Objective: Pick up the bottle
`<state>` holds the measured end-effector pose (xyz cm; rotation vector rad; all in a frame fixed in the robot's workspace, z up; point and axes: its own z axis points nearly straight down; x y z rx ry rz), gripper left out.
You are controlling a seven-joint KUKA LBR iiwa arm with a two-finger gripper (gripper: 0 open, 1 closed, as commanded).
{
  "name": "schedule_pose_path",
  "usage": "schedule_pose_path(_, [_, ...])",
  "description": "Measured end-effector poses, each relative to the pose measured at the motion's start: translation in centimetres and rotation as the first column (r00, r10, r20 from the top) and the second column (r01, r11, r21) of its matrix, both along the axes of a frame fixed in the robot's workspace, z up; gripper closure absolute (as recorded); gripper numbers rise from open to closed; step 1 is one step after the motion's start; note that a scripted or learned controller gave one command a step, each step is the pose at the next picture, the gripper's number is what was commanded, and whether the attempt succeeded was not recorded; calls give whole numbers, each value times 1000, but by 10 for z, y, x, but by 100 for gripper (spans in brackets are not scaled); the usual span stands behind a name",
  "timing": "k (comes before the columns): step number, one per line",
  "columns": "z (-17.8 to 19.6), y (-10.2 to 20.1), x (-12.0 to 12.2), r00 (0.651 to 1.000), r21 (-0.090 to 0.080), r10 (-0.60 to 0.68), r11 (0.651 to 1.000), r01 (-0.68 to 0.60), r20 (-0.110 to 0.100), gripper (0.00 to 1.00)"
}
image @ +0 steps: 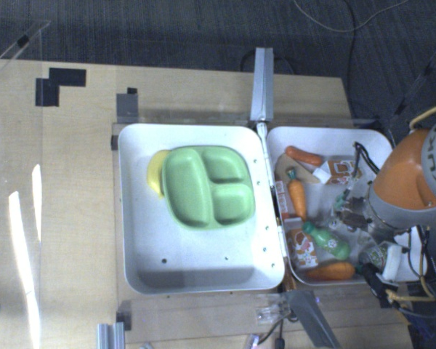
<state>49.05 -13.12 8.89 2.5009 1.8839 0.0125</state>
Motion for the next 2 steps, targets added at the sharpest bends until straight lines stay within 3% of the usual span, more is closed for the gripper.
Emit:
schedule_pose_path(1, [12, 1, 3, 1000, 0, 2, 1000, -2, 7, 100])
schedule_pose_path(2, [96, 100, -3, 999, 5, -40, 999, 40, -9, 100])
